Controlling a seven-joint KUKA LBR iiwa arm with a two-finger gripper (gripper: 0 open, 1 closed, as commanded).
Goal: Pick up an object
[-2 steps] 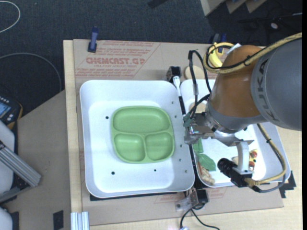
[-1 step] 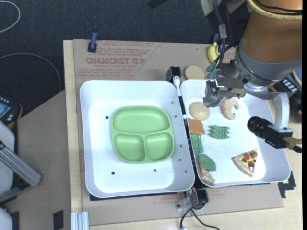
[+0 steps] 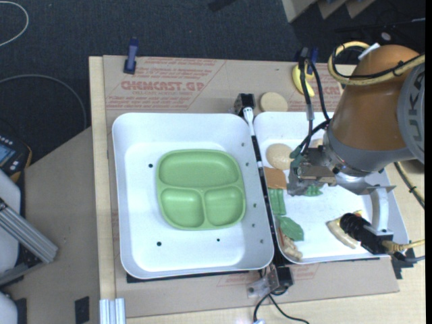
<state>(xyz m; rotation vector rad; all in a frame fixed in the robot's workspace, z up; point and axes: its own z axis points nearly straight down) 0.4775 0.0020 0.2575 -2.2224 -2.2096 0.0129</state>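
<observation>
The pale brown board of the bench carried everything, with two shallow white bins side by side on it. My grey and orange arm reached in over the right side of the right-hand white bin. The left-hand white bin held a pale green plastic plate with three compartments, lying flat in the middle of that bin and well apart from its walls.

My claw hung low over the right-hand bin, nearer its left wall than its right, about midway between the far and near edges. I could not tell whether it was apart or together. A small dark green piece showed right at its tip, but I could not tell whether it was gripped or merely lay beneath.

The other loose things lay along the left wall of that bin. A round beige lump was toward the far edge, with a flat brown piece just beside it. Next came a long green strip, then a leafy green piece toward the near-left corner. A pale curved piece lay near the near edge, to the right of my claw.

On the bare bench, just beyond the right-hand bin's far edge, sat a small beige disc. A blue clip stood at the bench's far-left corner.
</observation>
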